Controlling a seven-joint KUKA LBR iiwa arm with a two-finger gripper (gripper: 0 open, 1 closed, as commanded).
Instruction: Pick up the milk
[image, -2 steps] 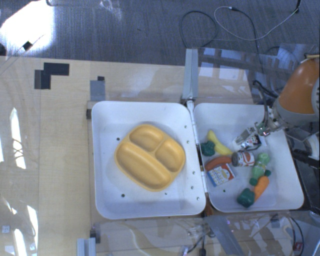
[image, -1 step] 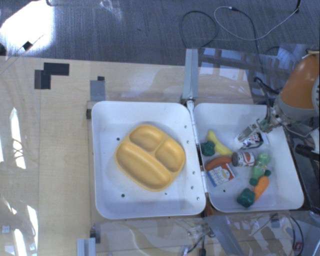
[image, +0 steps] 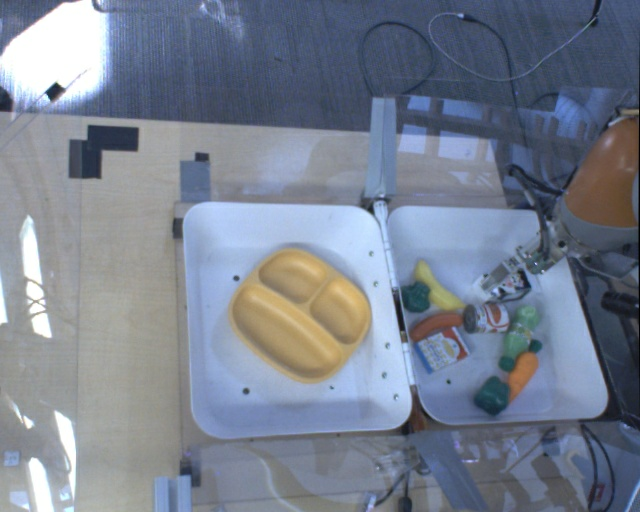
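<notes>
Metal gripper (image: 497, 283) hangs over the middle of the right bin (image: 590, 395), above a small can (image: 488, 318) lying on its side; whether its fingers are spread or closed cannot be told. The milk (image: 441, 349), a small carton with a red, white and blue face, lies flat just left of the can, touching a red sausage (image: 436, 325) on its upper edge. Judged a light, stiff toy box with smooth faces, it is best pinched across its two short sides. Count, right bin: one milk, one can, one sausage, one banana (image: 436, 283), one carrot (image: 521, 373), several green pieces. Left bin (image: 205, 400): one yellow divided plate (image: 300, 313), central.
</notes>
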